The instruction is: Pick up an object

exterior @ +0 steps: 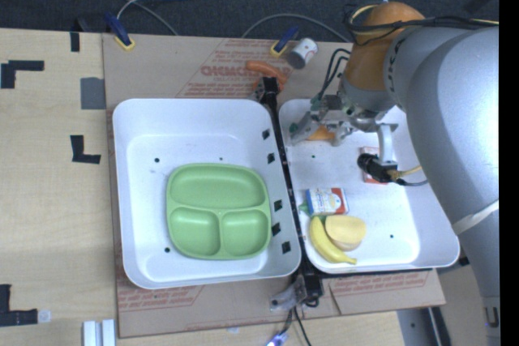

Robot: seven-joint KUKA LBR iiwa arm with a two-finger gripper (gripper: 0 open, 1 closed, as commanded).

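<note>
My gripper [318,124] is low over the far left corner of the right bin [405,215], close to the wall between the bins. A small orange object [326,135] lies right under it, partly hidden by the gripper; I cannot tell whether it is gripped. Nearer the front of the same bin lie a small red, white and green packet [326,201], a yellow banana [326,245] and a pale yellow rounded piece [346,231] resting against the banana.
The left bin [138,142] holds a green divided plate [217,211]. Behind the bins, on the cardboard, sit an orange-handled tool [268,70] and a blue clamp [285,41]. The grey arm covers the right bin's far right side.
</note>
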